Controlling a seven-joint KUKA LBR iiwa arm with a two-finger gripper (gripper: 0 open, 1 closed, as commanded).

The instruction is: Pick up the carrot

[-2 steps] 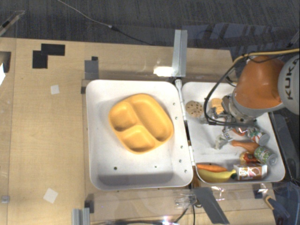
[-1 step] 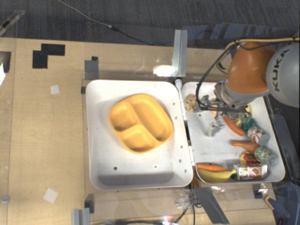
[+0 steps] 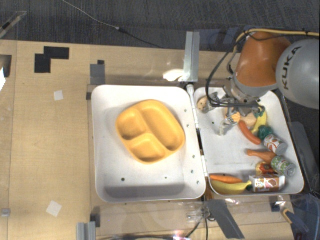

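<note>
Carrot [image 3: 225, 178] partly behind banana [image 3: 235, 186]

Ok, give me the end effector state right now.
End effector: cannot be told; it sits low in the right white bin, beside a slim orange carrot.

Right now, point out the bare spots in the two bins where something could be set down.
Left bin: a bare strip along the near edge and the left wall, around the yellow divided plate. Right bin: a bare patch at its middle left, between the end effector above and the carrot below. Its right side and near edge are crowded with toy food and cans.
</note>
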